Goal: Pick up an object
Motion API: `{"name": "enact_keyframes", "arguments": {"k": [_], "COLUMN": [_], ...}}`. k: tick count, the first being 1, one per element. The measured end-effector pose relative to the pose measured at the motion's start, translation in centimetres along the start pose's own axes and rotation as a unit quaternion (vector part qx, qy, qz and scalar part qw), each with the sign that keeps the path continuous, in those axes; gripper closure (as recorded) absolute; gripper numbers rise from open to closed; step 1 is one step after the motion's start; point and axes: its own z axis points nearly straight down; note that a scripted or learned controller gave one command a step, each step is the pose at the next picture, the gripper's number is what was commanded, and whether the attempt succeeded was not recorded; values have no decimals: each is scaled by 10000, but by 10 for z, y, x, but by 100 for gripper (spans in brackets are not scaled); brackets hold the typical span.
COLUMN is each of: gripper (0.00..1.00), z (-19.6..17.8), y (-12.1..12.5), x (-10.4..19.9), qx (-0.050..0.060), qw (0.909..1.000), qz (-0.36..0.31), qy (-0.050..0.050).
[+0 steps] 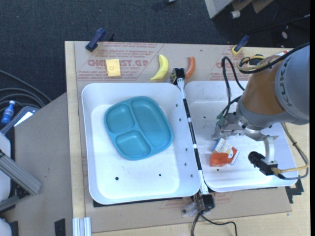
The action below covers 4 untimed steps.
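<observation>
In the right bin (256, 178) lie a small white and blue packet (221, 144) and, just in front of it, an orange-red object (219, 160) with a white piece at its right end. My gripper (222, 132) reaches down into this bin from the right, its tip right above the packet's far edge and close to it. The grey arm with its orange band (263, 90) covers the bin's far right part. Whether the gripper touches the packet is not visible.
The left bin (98, 171) holds a blue divided plate (138, 127). Behind the bins on the bench lie a banana (160, 68), an orange carrot-like toy (190, 67) and a yellow block (112, 68). Black cables hang along the arm over the right bin.
</observation>
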Motion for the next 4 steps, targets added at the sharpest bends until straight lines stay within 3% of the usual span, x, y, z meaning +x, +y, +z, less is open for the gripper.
{"name": "enact_keyframes", "arguments": {"k": [1,2,3,4], "gripper": [0,0,100,100], "z": [0,10,0,-125], "y": [0,-68,-68,-32], "x": [0,1,1,56], "qx": [2,9,7,-2], "qw": [10000,10000,10000,10000], "qz": [0,0,1,-11], "qy": [1,3,3,0]}}
